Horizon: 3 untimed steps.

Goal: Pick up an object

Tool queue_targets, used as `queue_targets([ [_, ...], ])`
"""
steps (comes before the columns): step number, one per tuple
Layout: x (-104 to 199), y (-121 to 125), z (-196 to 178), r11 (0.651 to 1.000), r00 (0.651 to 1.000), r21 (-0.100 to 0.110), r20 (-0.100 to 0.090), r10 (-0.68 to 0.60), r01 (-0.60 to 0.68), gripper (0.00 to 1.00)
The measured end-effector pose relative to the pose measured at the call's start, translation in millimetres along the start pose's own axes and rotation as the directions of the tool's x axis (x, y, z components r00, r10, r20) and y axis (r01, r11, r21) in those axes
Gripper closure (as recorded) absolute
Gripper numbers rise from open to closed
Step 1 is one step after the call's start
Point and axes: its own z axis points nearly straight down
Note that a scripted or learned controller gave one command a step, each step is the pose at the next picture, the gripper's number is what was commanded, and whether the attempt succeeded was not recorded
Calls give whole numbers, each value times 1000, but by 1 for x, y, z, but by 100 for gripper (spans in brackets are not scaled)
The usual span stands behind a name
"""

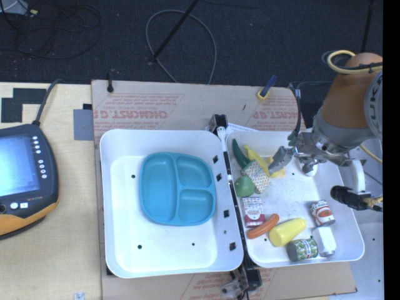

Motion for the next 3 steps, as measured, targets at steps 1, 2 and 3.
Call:
queue_targets([
  [1, 13, 56, 87, 1000, 1000, 0, 1, -1, 1, 0],
  [2, 11, 55, 74, 1000, 1000, 2, 0, 1, -1, 100],
  [3, 11, 55, 74, 1000, 1000, 3, 0, 1, -1, 0],
])
